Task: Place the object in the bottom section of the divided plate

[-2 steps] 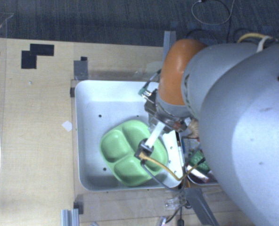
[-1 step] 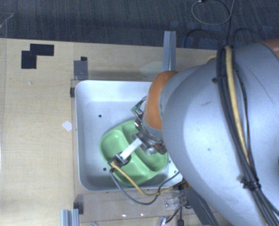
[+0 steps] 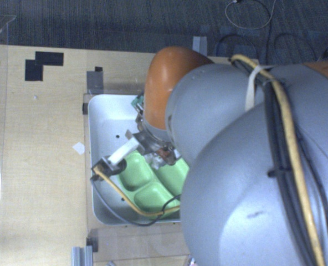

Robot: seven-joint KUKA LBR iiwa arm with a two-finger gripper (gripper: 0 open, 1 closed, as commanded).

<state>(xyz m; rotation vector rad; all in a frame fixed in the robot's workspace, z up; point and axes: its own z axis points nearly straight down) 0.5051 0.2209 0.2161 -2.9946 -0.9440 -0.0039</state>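
Gripper [image 3: 159, 152] hovering over green divided plate [image 3: 137, 172]; plate lying just beneath, extending lower-left; grip state: cannot tell.

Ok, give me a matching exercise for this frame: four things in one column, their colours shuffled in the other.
Things:
1. divided plate
2. bin
3. band on the arm
4. markings on the bench

Colours:
A. orange
B. black
C. green
D. white

Pairs: 1-C; 2-D; 3-A; 4-B.
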